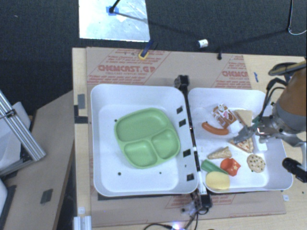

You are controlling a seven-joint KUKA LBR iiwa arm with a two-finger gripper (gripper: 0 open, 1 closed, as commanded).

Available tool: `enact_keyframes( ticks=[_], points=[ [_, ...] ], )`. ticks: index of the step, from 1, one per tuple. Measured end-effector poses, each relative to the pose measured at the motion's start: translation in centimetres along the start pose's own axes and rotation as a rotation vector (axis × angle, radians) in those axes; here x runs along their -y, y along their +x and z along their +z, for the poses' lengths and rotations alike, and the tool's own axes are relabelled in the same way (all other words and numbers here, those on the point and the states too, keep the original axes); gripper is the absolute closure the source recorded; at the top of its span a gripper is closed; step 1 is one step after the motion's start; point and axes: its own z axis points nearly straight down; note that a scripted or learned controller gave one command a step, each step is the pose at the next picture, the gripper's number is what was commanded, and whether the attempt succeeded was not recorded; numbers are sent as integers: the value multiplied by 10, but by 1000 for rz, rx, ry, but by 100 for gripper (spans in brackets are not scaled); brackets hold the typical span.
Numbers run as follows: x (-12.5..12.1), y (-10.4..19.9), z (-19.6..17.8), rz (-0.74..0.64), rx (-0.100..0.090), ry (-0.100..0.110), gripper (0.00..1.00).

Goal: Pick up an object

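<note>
Two white bins were seen side by side, the left bin point(103, 143) carrying a green divided tray point(146, 137), the right bin point(273, 176) carrying toy food. The gripper point(255, 131) was placed low over the right bin, just beside a pizza slice point(243, 143) and a pale wedge point(243, 116). Whether it was released or clenched could not be told, and no grasp was confirmed. A sausage point(215, 128), a red-white item point(222, 113), a cookie point(256, 163), a tan wedge point(220, 153), a tomato point(230, 166), a green piece point(209, 166) and a yellow piece point(218, 180) were all seen resting on the bin floor. Progress was judged early: the approach looked made, while the grasp and lift were taken as still to be done
</note>
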Motion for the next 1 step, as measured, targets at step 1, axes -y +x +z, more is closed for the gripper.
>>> enact_keyframes(
  ticks=[1],
  points=[
    [-5,-8,47,0,0,-2,0]
  ],
)
